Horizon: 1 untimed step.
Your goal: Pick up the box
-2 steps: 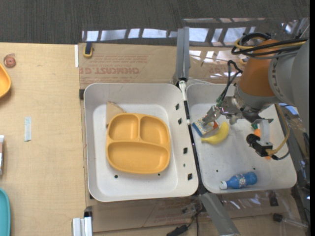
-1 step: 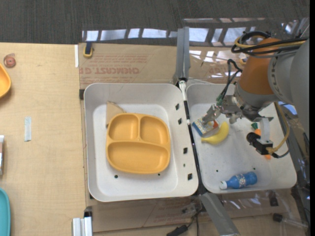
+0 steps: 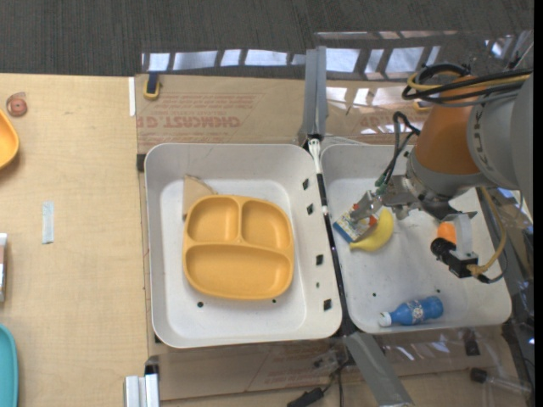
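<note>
1. Left bin holds a yellow divided plate; a brown cardboard corner pokes out from under the plate's upper-left edge.
2. Right bin holds a banana, a blue bottle near the front wall, and a small blue-white box.
3. Arm reaches in from the right, over the right bin's back half.
4. The box lies at the right bin's left side, touching the banana's left end, tilted, with its long axis roughly diagonal.
5. Gripper sits right at the box's upper right, seemingly touching it.
6. Open, closed or gripping: cannot tell; too small and cluttered.
</note>
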Each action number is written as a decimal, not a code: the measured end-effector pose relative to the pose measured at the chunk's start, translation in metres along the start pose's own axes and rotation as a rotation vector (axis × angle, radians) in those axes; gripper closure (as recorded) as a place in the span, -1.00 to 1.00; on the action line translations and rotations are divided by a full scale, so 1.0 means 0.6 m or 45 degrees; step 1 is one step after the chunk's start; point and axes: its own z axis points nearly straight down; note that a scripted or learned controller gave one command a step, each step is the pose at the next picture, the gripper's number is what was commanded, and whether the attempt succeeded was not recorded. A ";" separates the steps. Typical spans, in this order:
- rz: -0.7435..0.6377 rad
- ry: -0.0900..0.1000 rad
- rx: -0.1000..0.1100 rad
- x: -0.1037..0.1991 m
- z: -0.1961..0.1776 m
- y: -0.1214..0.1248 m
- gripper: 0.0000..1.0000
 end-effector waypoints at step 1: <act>0.044 0.003 0.008 0.000 0.001 0.008 -1.00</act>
